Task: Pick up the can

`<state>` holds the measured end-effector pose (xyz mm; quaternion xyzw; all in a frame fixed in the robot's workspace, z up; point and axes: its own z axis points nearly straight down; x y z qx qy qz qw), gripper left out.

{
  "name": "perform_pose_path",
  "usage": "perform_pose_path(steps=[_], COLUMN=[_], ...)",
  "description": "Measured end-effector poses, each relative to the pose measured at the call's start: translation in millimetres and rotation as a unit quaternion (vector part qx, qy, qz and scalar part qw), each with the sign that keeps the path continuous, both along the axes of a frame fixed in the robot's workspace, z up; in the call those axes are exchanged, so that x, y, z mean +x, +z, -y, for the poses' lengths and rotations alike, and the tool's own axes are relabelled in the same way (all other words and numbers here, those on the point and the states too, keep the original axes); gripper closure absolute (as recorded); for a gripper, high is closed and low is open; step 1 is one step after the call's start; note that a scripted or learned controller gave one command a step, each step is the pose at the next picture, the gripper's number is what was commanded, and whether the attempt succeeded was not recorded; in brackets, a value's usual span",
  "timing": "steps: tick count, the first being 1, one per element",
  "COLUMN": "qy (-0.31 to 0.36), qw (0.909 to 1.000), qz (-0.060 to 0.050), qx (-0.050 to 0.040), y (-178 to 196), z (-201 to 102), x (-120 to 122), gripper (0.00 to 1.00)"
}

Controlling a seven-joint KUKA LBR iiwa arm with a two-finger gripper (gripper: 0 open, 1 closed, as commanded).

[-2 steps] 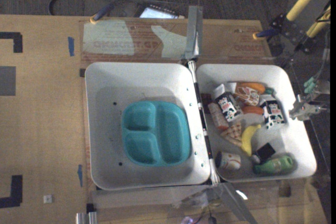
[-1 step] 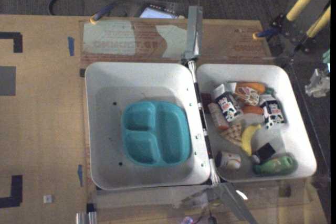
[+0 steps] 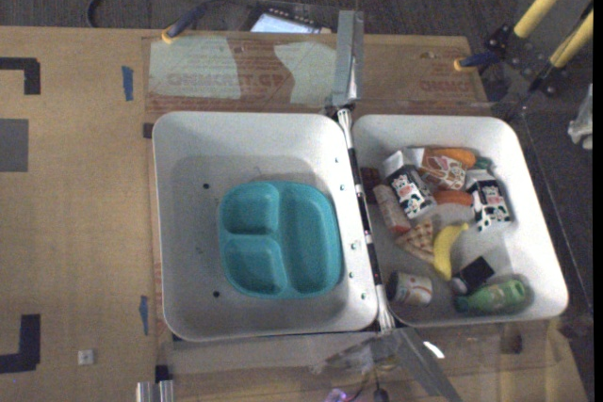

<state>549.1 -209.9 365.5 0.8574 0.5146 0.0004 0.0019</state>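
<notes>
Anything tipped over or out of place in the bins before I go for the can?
The can lies on its side at the right bin's front edge, as does the green bottle. Nothing looks spilled.

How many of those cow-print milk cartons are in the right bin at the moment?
2. One milk carton lies left of the bin's middle, beside the pizza slice; the other milk carton lies further right, near the banana. The pile may hide more.
</notes>
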Motion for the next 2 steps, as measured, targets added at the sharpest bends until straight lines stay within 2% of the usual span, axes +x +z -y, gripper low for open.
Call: perform_pose_path(steps=[1,2], qy=[0.006,0.044], qw=[1.0,0.999], qz=[-0.001,-0.002], qx=[0.0011,0.0017], y=[-86,-80], z=[4,-6], x=[-11,-60], gripper=[1.0,1.0])
